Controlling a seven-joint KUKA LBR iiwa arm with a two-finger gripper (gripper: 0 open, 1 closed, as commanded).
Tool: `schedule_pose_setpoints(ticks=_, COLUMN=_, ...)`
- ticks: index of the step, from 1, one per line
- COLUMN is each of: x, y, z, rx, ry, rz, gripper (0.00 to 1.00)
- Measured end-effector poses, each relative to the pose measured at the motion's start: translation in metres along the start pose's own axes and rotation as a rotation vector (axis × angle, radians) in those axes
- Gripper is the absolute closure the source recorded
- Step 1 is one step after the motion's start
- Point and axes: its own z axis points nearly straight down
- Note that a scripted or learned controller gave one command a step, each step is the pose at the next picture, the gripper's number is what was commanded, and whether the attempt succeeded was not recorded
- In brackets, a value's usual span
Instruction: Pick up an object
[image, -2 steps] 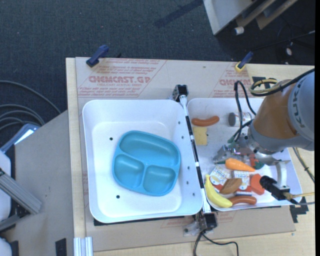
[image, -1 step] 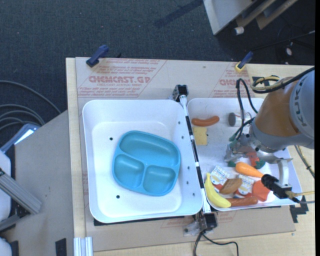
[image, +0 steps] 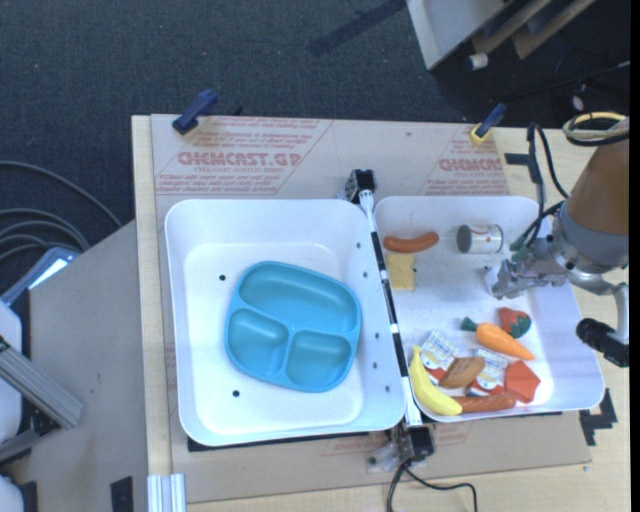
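The right bin (image: 440, 215) holds toy food. A red sausage (image: 411, 241) lies near its back left, with a yellow block (image: 402, 270) just in front of it and a silver can (image: 481, 238) on its side to the right. Toward the front lie a carrot (image: 503, 340), a strawberry (image: 516, 321), a banana (image: 430, 388), an orange-red piece (image: 522, 380) and several smaller items. My gripper (image: 507, 283) hangs over the bin's right-middle, between the can and the carrot, with nothing seen in it.
The left bin (image: 190, 300) holds a blue three-compartment plate (image: 292, 325). A black divider clamp (image: 361, 184) sits between the bins at the back. The arm's orange band (image: 603, 190) and cables come in at the right edge.
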Motion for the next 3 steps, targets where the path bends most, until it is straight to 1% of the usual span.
schedule_pose_setpoints(ticks=1, x=0.001, y=0.0, z=0.0, rx=0.001, ry=0.001, rz=-0.001, gripper=0.0)
schedule_pose_setpoints(ticks=2, x=-0.007, y=0.0, z=0.069, rx=0.003, ry=0.002, rz=-0.001, gripper=0.0)
schedule_pose_setpoints(ticks=3, x=-0.004, y=-0.071, z=0.069, rx=0.002, ry=0.002, rz=0.0, gripper=0.0)
